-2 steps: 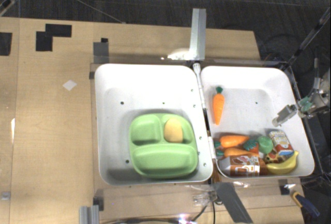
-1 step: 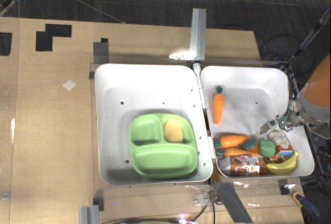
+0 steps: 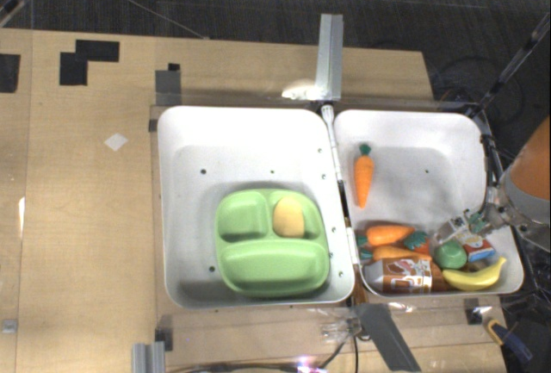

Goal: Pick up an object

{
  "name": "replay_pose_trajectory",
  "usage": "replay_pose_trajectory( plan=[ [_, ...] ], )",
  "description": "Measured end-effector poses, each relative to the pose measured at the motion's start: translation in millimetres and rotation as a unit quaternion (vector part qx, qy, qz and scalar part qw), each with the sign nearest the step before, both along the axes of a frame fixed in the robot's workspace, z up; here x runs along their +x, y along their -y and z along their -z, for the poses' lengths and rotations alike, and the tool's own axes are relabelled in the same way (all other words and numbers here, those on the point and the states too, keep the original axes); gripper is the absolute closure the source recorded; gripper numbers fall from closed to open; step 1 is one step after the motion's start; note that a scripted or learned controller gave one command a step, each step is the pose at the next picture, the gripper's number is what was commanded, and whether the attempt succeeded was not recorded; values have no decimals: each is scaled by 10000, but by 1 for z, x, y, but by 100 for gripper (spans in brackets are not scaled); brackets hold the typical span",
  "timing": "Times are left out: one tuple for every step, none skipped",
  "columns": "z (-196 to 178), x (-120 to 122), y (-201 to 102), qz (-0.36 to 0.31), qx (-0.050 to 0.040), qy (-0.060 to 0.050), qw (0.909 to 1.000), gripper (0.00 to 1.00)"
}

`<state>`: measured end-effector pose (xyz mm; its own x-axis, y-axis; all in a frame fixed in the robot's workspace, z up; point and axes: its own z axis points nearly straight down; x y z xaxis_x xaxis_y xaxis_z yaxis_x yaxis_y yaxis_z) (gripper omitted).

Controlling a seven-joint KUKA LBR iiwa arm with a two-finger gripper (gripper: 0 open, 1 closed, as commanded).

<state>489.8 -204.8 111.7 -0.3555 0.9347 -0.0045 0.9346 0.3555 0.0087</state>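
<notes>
The tool (image 3: 469,229) hangs low over the right bin's (image 3: 413,134) near right corner, just above a green round toy (image 3: 449,257) and a banana (image 3: 476,277). A carrot (image 3: 364,176) lies well apart to its left. The left bin (image 3: 185,190) holds a green divided plate (image 3: 271,242) on the pale wooden counter (image 3: 77,216); dark carpet lies beyond.

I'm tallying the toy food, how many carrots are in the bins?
2. One carrot lies alone by the right bin's left wall. A second carrot lies in the pile at that bin's near end. Others may be hidden under the pile.
</notes>
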Motion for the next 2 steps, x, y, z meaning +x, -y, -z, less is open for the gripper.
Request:
replay_pose_trajectory(
  plan=[
    [19,3,1,-547,-23,49,9985,0],
    [18,8,-47,-511,-46,71,9987,0]
  ],
)
